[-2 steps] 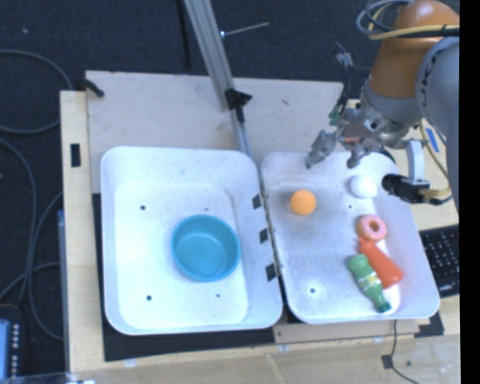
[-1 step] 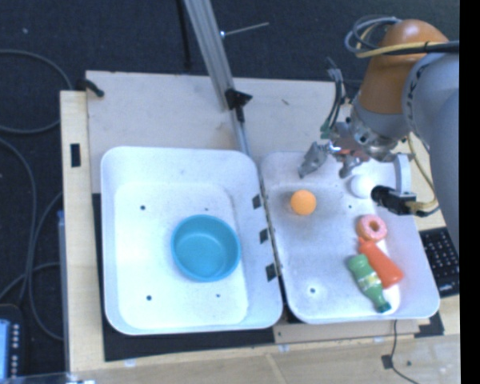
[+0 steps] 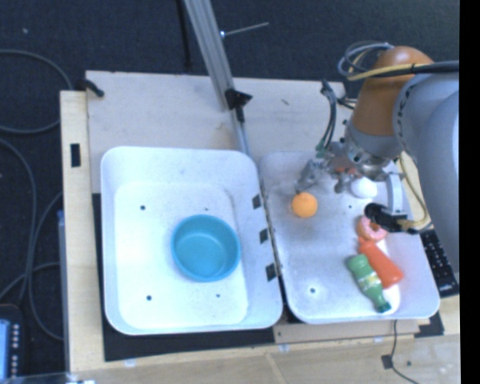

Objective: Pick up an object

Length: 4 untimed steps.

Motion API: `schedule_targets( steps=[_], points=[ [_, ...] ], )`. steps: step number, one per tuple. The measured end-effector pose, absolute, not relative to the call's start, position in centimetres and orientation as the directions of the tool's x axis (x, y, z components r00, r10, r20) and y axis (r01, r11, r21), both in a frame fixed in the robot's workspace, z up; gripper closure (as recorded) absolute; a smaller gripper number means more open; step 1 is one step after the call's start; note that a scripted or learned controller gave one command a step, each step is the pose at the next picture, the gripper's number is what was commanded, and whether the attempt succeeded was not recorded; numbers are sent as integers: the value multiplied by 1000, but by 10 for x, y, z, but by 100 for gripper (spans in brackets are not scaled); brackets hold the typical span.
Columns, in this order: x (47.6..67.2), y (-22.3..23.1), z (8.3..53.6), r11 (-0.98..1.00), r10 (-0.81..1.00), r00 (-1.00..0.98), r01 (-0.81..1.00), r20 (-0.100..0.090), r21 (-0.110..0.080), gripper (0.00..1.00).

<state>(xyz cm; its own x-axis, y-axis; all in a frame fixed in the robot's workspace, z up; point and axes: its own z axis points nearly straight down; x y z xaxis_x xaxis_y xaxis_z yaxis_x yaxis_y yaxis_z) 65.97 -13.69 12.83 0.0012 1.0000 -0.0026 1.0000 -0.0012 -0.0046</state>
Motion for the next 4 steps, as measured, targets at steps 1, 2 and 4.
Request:
schedule_targets(
  steps=[1,2,4],
  points=[
    [662,-137,146,-2,1000,2,1000,-2,6,100],
    [661,-141,212,-4,1000,4,1000,1,5,100],
    [661,-141,276,5,1000,-5,1000,0,3,100]
  ],
)
